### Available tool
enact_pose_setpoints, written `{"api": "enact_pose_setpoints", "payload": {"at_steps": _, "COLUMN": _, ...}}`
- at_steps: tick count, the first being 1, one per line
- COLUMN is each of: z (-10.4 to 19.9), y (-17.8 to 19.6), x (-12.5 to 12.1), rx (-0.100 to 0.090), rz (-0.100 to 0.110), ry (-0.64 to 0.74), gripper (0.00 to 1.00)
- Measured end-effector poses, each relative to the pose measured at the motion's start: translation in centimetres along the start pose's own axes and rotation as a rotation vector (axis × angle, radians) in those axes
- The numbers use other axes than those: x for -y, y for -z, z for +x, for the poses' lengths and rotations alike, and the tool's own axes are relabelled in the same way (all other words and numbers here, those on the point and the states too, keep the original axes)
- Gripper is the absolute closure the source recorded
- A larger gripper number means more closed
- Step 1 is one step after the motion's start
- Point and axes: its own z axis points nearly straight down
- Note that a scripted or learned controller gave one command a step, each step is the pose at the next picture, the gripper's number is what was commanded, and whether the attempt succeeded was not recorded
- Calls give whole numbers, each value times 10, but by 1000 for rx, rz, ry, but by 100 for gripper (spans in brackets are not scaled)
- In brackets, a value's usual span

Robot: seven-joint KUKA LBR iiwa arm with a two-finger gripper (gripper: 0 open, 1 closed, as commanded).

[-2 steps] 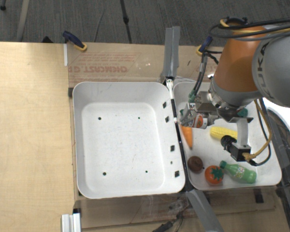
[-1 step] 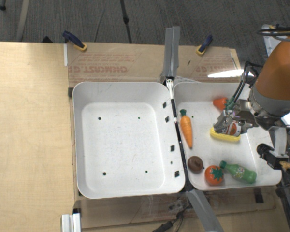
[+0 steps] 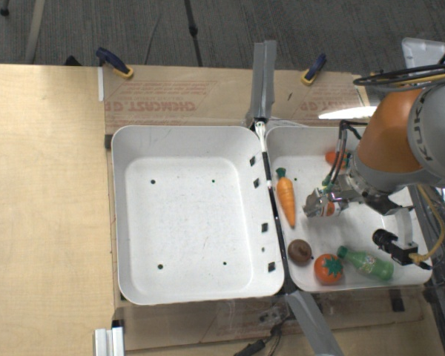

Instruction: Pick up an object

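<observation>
My gripper (image 3: 320,204) hangs low over the middle of the right bin (image 3: 305,145), just right of an orange carrot (image 3: 285,199) that lies lengthwise by the bin's left wall. A small red-orange patch (image 3: 329,208) shows right at the gripper's tip; whether it is gripped is unclear. In the bin's front part lie a brown rounded thing (image 3: 300,251), a red tomato (image 3: 328,268) and a green bottle (image 3: 368,264) on its side. Another red thing (image 3: 331,156) peeks out behind the arm near the back.
The left bin (image 3: 126,199) stands beside the right one, with a raised divider (image 3: 267,191) where they meet. Blue-and-yellow clamps (image 3: 115,62) (image 3: 313,68) hold brown cardboard at the back. The bulky grey and orange arm (image 3: 400,136) covers the right bin's back right.
</observation>
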Motion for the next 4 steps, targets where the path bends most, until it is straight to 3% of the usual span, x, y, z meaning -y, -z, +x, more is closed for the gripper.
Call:
{"api": "enact_pose_setpoints", "payload": {"at_steps": 1, "z": 50, "y": 128, "x": 5, "rx": 2, "rz": -4, "ry": -150, "gripper": 100}}
{"api": "enact_pose_setpoints", "payload": {"at_steps": 2, "z": -76, "y": 57, "x": 19, "rx": 2, "rz": -1, "ry": -96, "gripper": 100}}
{"api": "enact_pose_setpoints", "payload": {"at_steps": 3, "z": 1, "y": -6, "x": -22, "rx": 0, "rz": 0, "ry": -427, "gripper": 100}}
{"api": "enact_pose_setpoints", "payload": {"at_steps": 4, "z": -18, "y": -8, "x": 69, "rx": 3, "rz": -9, "ry": -12, "gripper": 100}}
